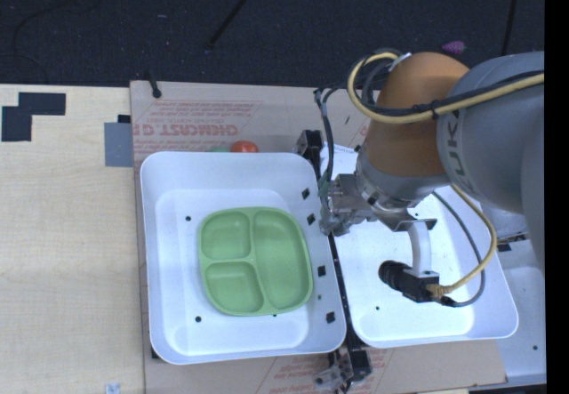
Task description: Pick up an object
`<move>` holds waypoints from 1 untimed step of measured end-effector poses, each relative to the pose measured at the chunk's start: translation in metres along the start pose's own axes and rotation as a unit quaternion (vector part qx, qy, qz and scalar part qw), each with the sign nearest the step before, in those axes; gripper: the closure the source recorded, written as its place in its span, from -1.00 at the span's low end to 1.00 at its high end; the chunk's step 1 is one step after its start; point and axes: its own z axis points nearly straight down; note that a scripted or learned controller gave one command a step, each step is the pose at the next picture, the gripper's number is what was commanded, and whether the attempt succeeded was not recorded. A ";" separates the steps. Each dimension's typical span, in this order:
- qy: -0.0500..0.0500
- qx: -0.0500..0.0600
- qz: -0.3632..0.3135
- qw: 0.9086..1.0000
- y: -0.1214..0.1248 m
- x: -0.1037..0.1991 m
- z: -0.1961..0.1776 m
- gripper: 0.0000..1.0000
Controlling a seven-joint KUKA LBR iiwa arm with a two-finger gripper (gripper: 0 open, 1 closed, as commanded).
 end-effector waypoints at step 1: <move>0.000 0.002 0.000 1.000 -0.019 0.049 0.011 1.00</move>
